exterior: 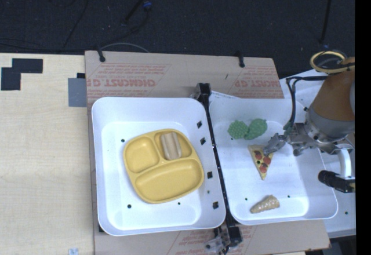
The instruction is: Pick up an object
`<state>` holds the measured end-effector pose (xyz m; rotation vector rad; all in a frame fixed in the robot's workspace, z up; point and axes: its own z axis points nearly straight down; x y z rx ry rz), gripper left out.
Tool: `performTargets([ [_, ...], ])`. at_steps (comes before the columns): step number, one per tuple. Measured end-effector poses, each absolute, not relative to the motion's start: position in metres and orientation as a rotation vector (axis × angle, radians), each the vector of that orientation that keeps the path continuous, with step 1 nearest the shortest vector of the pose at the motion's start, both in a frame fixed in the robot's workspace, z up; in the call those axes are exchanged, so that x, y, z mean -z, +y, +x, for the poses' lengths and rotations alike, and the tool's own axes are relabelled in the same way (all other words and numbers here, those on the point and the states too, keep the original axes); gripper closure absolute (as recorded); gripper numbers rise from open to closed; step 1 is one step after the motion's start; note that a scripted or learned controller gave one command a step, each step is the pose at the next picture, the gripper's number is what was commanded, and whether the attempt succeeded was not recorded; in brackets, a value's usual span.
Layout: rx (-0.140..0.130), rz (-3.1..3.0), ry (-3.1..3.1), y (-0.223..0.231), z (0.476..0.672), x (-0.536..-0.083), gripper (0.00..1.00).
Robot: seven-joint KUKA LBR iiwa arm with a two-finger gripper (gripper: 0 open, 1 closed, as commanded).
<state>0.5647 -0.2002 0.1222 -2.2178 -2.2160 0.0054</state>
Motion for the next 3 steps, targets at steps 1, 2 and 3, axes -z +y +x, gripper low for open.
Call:
performTargets([
  [1, -0.003, -2.221, -2.216, -0.201, 0.565, -0.135, 1.00],
  [2, 0.002, -2.221, -2.225, -0.196, 0.559, -0.193, 1.00],
  [3, 0.003, -2.222, -2.226, -0.197, 0.560, -0.241, 1.00],
])
